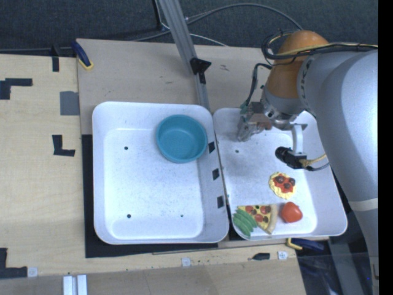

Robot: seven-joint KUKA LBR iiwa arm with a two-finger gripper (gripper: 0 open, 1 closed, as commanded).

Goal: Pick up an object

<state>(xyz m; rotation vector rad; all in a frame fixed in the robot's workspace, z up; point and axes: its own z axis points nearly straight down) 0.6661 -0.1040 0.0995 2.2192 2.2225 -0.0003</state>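
The two-finger gripper (244, 131), jaws slightly apart and holding nothing, hovers well up-left of the flat yellow pizza-slice toy (282, 185).

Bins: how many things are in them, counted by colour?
Blue: 1, the bowl in the left bin
Red: 1, the tomato in the right bin
Mixed colours: 2, the pizza slice and the small round pizza, both in the right bin
Total: 4
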